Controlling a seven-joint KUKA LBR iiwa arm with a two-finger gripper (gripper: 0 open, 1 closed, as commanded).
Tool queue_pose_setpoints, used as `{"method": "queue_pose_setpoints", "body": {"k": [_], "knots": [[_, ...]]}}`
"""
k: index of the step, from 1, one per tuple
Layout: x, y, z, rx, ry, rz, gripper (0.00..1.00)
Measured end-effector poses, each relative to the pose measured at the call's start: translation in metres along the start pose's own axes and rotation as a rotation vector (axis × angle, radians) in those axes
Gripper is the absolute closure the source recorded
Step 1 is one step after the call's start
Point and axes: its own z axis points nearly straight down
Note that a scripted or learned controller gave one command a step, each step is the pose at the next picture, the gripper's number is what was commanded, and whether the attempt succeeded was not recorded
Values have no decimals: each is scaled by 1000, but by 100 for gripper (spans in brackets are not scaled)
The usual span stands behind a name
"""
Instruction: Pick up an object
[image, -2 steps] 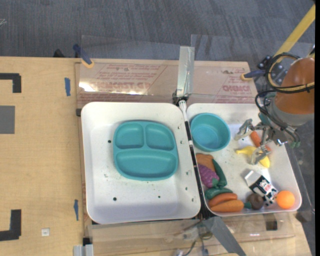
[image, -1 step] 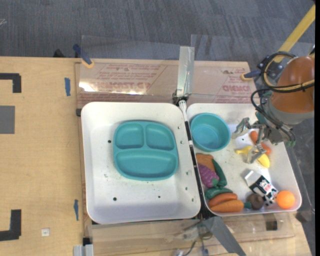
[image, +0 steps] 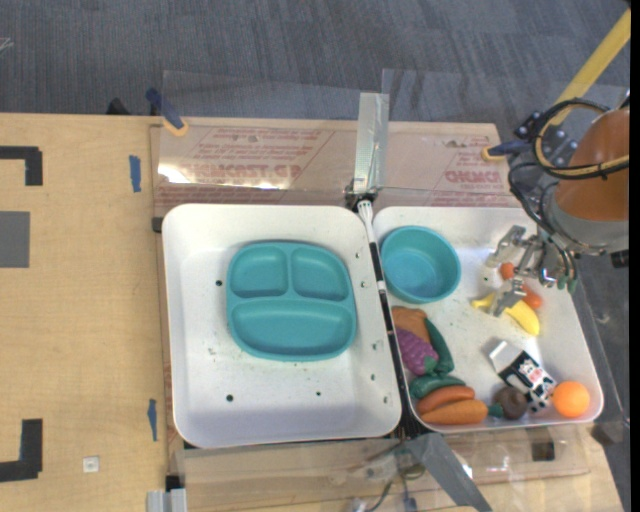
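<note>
Teal divided plate sits in the middle of the left bin, flat, nothing on it. Right bin carries the rest: a teal bowl at its upper left corner, upright, close to the divider between the bins. Below the bowl, along the divider side, a brown piece, purple grapes, a dark green toy vegetable, then an orange carrot-like piece at the bottom edge. Near the bottom right corner: a small orange ball, a black and white toy just beside it, a dark brown lump touching that toy, and a small white block slightly above. A yellow toy fruit lies in the upper right part of the bin. Grey arm with orange band comes in from the right, over the right bin's upper right corner. Gripper hangs just above the yellow toy fruit, with small orange bits close around it. Fingers: cannot tell if spread or clenched, too cluttered. Nothing clearly held. Both bins rest on the wooden desk.
</note>
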Motion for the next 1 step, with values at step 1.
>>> {"method": "queue_pose_setpoints", "body": {"k": [1], "knots": [[3, 7, 0, 0, 3, -19, 0]]}}
